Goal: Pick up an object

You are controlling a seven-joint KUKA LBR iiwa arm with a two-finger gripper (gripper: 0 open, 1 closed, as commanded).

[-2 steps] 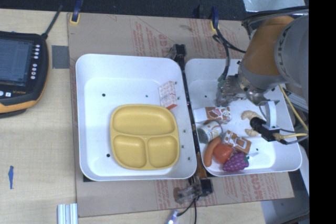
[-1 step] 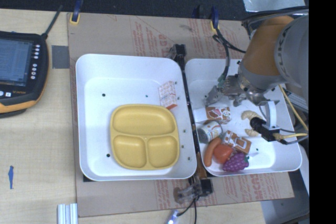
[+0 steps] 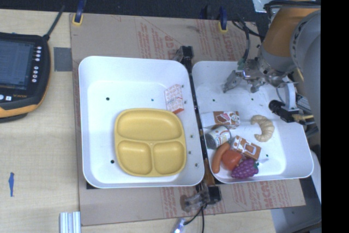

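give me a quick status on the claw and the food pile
Claw over right bin's upper part, nothing held. Croissant, grapes, tomato clustered below. Path clear.

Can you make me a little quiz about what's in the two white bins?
1. True or false: the yellow tray lies in the left bin.
2. Which sits nearest the bottom edge of the right bin: A croissant, B purple grapes, C gripper?
3. Fill in: the small red-and-white packet lies in the ___ bin.

Key: 1 true; 2 B; 3 left.
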